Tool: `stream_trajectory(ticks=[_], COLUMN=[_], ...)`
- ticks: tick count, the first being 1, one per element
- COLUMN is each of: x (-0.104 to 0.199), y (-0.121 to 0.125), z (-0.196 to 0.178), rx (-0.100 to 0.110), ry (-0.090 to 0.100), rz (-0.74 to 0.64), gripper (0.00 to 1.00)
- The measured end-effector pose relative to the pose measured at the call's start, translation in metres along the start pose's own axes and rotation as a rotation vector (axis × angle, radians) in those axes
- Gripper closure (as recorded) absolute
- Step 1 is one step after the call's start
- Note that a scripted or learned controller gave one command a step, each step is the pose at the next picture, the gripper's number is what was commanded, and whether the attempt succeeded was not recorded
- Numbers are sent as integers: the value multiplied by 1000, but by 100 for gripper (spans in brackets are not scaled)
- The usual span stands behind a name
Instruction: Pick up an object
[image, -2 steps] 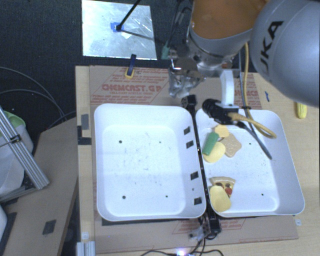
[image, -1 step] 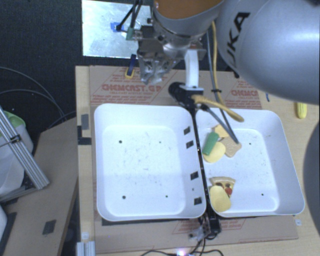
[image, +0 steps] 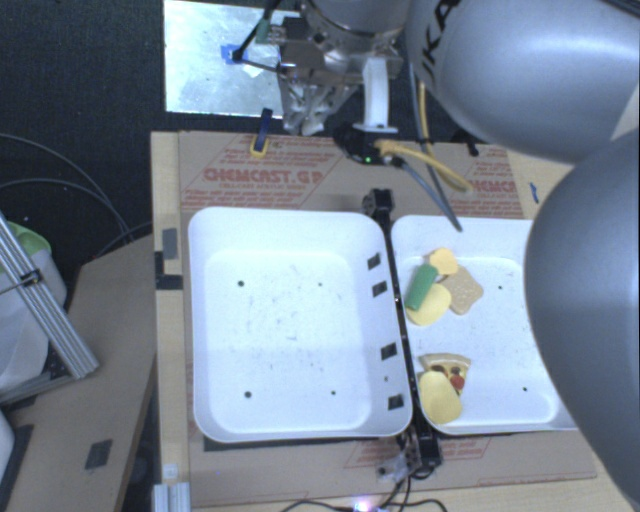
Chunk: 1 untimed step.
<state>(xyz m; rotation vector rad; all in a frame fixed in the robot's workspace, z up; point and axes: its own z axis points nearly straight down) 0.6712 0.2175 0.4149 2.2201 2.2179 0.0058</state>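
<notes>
Brown cardboard covers the desk (image: 300, 175) under two white bins; the left bin (image: 290, 330) sits beside the right bin (image: 500, 400), which holds small food-like pieces (image: 438, 290) (yellow, green, tan) near the divider. High above, the claw (image: 305, 110) hangs apart from them, its opening blurred beyond telling, while the grey arm (image: 560, 150) hides the right bin's far side

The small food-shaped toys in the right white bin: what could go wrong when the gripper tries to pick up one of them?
1. The green oblong toy, yellow pieces and tan cracker-like piece touch one another, so closing on one may drag or pinch a neighbour.
2. The pizza-slice toy and yellow rounded toy lie near the right white bin's divider wall, which could block a finger.
3. The gripper hangs beyond the bins, so a long approach is needed.
</notes>
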Motion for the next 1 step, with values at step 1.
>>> stream_trajectory(ticks=[1], x=[1], y=[-2], z=[-13], rx=[-1], ry=[1], rz=[-5], gripper=[100])
